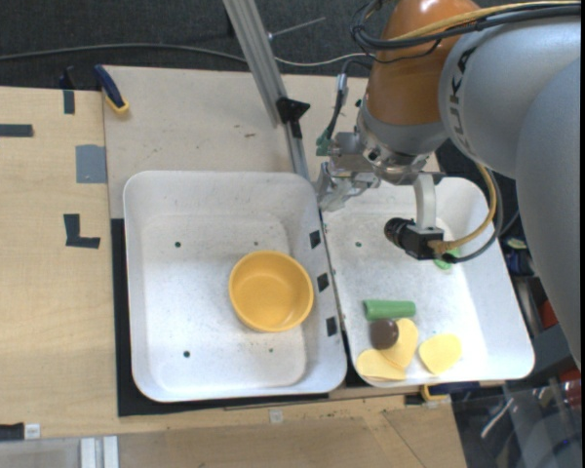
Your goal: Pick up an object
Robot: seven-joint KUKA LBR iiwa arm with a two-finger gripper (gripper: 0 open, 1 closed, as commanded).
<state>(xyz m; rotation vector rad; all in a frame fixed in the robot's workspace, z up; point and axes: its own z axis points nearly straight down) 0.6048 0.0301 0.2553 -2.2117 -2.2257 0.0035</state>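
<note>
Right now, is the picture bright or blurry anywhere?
In the camera view the light is even and soft; the yellow bowl casts only a faint shadow in the left bin, the orange band shows a shiny highlight, and the big grey arm looks slightly blurred.

The fingers (333, 191) hang over the far end of the wall where the two bins meet. Left of and nearer than them lies the left bin (166, 213), with a bowl (270, 291) upright on its floor, toward its right side. Right of the fingers lies the right bin (487, 330). At its near end, well in front of the fingers, a small bar (389, 309) lies crosswise; just nearer, a round piece (384, 333) rests against two flat pieces (390, 359), with a third flat piece (440, 353) beside them to the right. Both bins sit on the worktop (39, 261).
</note>
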